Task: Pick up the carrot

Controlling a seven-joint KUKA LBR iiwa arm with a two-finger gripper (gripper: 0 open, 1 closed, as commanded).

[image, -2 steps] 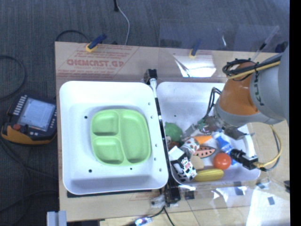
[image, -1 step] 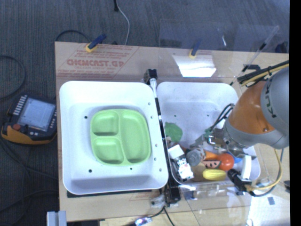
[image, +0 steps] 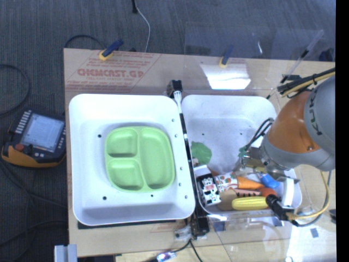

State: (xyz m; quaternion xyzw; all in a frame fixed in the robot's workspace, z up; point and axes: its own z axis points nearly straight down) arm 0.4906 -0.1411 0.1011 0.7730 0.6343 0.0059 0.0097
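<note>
The right bin [image: 229,111] lies bare across its upper half; toward the lower right of the frame the carrot [image: 250,184] sits hemmed by a corn cob [image: 250,203], a patterned box [image: 208,189] and the arm [image: 297,132] overhead

We are looking down on a dark grey carpet floor [image: 43,26] that is surrounding the table [image: 82,72], whose top is showing a pale brown board with red lettering. Two clamps, yellow and blue [image: 110,49] [image: 225,58], are gripping its far edge. A black cable [image: 16,83] is curling over the carpet on the left, near a handheld pendant [image: 34,139] with a lit screen and an orange rim. A clear plastic sheet [image: 229,42] is catching a bright patch of light [image: 228,78] beyond the table.
</note>
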